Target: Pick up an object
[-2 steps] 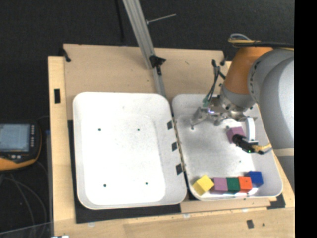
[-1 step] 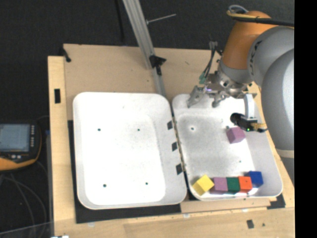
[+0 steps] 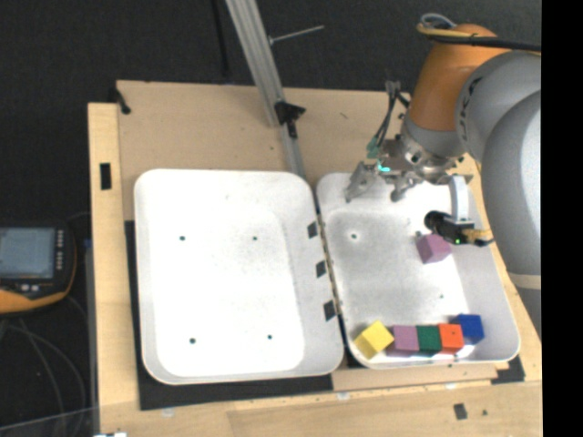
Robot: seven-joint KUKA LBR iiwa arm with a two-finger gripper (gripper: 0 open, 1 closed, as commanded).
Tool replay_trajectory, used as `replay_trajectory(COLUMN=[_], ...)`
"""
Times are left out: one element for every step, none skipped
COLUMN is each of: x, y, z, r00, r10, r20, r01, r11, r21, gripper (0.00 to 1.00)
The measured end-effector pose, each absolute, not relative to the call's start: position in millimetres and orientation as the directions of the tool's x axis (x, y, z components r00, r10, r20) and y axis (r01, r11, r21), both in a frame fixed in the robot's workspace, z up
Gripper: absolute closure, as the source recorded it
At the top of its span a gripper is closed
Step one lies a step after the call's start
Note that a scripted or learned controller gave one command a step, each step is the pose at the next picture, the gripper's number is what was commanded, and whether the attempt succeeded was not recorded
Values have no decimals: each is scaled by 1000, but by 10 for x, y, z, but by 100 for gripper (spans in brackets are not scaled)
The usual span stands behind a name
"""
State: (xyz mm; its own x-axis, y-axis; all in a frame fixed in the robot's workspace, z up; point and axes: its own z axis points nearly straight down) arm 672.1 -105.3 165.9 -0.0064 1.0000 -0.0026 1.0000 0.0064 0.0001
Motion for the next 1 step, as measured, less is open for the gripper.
replay_trajectory(x=[6729], y=[-1060], z=[1776], r00=[-15], r10=[1000], r20=[-5], r01=[1000], r11=[15], r21=[2], gripper=[100])
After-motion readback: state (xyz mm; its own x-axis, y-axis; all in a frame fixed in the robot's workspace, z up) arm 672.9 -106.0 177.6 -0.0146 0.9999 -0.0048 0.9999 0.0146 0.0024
